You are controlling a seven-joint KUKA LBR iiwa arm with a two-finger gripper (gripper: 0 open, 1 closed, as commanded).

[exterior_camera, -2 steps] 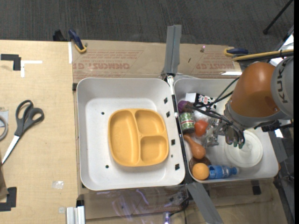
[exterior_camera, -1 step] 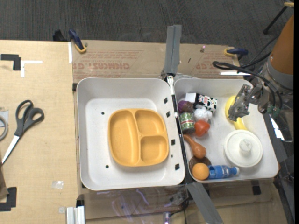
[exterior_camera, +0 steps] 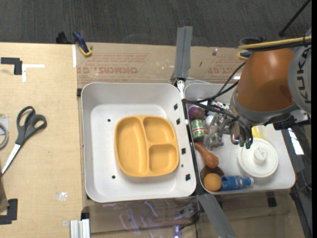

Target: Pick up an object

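White plastic bins sit side by side; the left bin (exterior_camera: 94, 148) bears a stiff yellow tray (exterior_camera: 147, 146). In the right bin (exterior_camera: 287, 180) the gripper (exterior_camera: 216, 133) hovers, grip unreadable, near a light, slippery can (exterior_camera: 198, 128); take its sides.

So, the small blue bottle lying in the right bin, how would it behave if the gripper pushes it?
The blue bottle lies on its side, so it would probably roll rather than slide. It looks like thin plastic, likely light. The orange ball at its left end may block it or get nudged.
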